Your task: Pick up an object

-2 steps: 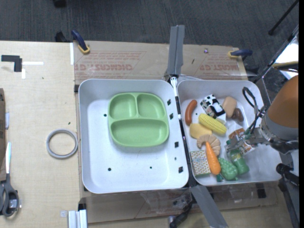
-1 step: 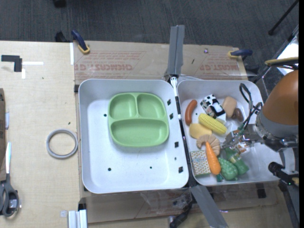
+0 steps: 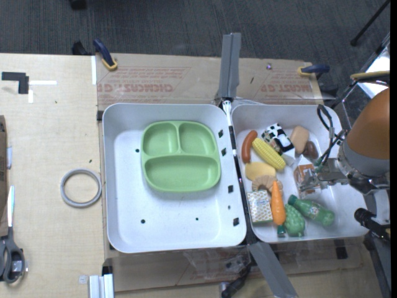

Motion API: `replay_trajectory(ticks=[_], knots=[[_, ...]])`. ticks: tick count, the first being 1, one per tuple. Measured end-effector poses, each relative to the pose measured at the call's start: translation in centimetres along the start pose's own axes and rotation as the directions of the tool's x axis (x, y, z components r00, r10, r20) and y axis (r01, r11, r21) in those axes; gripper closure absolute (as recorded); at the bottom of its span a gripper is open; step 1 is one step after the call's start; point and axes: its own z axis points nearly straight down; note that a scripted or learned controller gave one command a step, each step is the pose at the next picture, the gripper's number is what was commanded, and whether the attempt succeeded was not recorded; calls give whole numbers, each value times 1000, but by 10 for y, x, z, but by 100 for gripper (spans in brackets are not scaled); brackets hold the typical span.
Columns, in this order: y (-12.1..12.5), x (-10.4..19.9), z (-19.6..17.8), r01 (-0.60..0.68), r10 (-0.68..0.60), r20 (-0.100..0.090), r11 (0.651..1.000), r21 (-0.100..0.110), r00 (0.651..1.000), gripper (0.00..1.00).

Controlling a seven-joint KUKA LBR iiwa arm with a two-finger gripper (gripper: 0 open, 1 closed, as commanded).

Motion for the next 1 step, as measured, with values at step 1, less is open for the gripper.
replay_trajectory(ticks=[1], knots=[[16,36,-107,-153,153,-2,988,9,988,100]])
